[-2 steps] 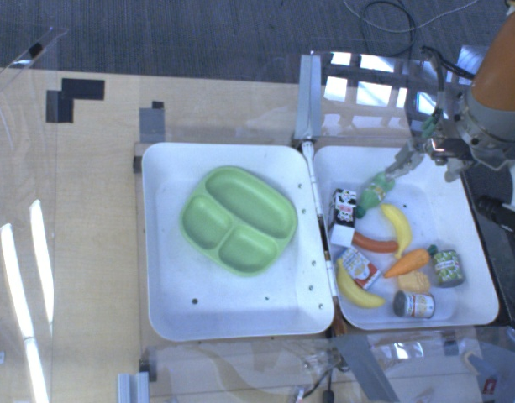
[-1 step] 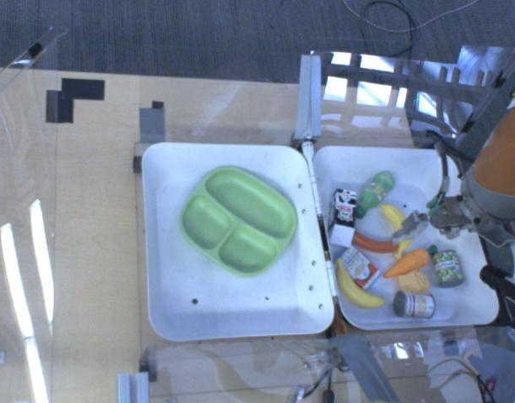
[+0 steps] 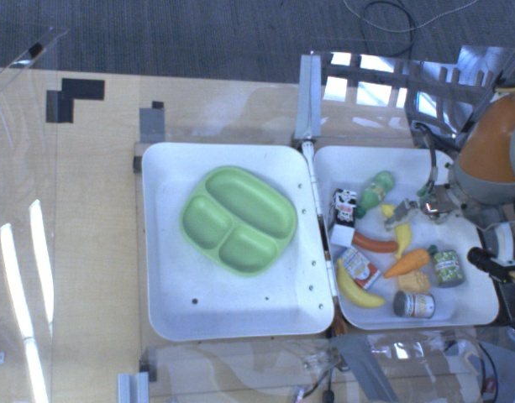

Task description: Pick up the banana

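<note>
The banana [image 3: 358,291] is yellow and curved, lying near the front left corner of the right bin [image 3: 484,313]. A small red and white packet [image 3: 359,268] rests against its upper side. My gripper [image 3: 400,216] hangs over the middle of the right bin, above a small yellow item [image 3: 403,238], up and to the right of the banana and well apart from it. The grey arm with its orange band [image 3: 492,145] reaches in from the right.
The right bin also holds a cow-patterned carton [image 3: 345,206], a green bottle [image 3: 375,189], a sausage [image 3: 375,243], a carrot [image 3: 408,262], a green can [image 3: 447,268] and a silver can [image 3: 415,305]. A green divided plate [image 3: 239,219] lies in the left bin [image 3: 165,309].
</note>
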`<state>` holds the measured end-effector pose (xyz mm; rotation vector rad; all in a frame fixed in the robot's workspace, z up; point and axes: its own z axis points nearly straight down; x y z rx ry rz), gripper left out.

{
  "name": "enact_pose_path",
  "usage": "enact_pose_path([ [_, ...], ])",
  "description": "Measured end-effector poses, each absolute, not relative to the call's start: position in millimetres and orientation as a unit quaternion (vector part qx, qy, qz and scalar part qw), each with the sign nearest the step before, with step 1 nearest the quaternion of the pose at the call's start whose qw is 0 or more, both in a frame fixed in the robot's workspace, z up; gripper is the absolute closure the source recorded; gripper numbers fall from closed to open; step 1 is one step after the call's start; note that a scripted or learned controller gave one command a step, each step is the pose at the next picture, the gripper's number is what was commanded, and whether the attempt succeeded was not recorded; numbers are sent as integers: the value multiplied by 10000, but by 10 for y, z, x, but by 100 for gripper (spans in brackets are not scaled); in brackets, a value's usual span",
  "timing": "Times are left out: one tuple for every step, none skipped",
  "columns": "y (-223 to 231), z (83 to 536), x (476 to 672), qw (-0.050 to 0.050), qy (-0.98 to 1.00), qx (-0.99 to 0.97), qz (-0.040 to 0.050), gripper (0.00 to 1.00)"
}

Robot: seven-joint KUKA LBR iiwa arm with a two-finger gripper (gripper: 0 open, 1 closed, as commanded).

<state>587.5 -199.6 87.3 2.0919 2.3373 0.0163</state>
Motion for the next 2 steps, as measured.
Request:
enact_pose_path([
  [-1994,998,5900,55,7456,6664,65,100],
  [-2028,1237,5968,28,7512,6601,16,100],
])
